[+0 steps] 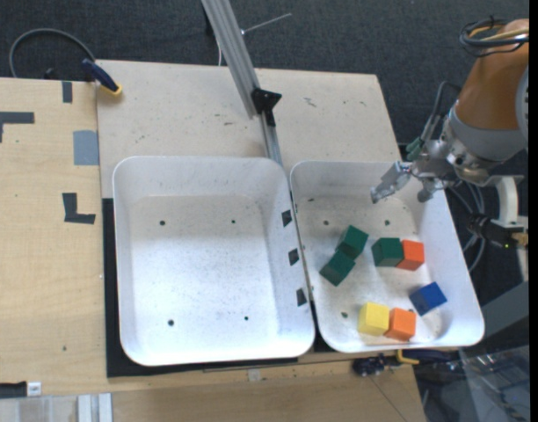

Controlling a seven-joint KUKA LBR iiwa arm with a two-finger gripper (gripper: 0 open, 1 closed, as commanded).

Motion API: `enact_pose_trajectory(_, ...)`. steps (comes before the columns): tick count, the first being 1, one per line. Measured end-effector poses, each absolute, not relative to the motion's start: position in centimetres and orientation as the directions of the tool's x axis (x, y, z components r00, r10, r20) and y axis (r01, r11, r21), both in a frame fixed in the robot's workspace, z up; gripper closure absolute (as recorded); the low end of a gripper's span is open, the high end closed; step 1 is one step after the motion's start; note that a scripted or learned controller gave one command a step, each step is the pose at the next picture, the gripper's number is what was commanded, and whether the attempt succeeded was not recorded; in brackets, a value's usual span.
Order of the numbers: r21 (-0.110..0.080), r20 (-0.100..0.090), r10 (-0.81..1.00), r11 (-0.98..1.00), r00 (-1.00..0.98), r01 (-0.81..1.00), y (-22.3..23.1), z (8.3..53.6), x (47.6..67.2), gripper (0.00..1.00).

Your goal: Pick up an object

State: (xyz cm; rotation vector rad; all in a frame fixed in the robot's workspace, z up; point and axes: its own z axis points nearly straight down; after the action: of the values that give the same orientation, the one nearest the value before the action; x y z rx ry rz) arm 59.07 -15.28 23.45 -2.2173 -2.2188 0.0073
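Camera view: small coloured blocks (pixel 388 252), right bin (pixel 454 262).

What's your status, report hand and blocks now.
Hand above right bin's far end, holding nothing visible. Blocks loose in the bin: three green, two orange, one yellow, one blue. Nothing between hand and blocks.

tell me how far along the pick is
Nothing looks done yet: every block lies loose in the right bin, including the green blocks, the orange block and the yellow block. In hand: the gripper is over the bin's upper part, nothing between its fingers, apart from the blocks. Left: move over one block, descend, close and lift it.
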Motion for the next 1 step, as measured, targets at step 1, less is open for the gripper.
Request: enact_pose_trajectory(1,-0.008,0.001,1.000,0.001,-0.001,1.000,-14.89,16.98,58.81,0.00)
